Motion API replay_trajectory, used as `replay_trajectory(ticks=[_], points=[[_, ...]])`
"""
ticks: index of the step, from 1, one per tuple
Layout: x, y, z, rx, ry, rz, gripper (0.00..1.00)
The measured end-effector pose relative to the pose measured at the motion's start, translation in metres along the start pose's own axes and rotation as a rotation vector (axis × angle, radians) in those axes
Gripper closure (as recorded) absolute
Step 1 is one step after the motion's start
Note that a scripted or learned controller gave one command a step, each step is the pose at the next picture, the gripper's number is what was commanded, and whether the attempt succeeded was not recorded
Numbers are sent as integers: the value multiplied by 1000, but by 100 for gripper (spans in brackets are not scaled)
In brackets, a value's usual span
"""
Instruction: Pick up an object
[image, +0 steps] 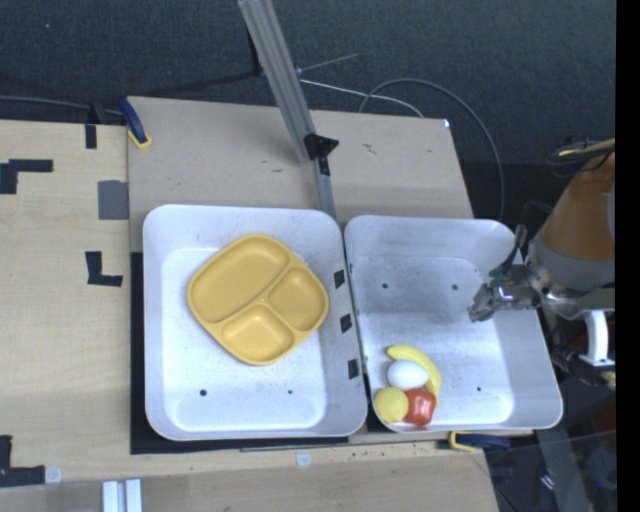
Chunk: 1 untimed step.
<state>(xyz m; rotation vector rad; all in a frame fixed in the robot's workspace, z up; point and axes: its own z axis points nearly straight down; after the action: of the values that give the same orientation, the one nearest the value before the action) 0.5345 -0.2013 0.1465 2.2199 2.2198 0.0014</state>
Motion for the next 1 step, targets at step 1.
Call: replay_trajectory(ticks=[1], points=[[-5, 5, -62, -3, -2, -2, 100]])
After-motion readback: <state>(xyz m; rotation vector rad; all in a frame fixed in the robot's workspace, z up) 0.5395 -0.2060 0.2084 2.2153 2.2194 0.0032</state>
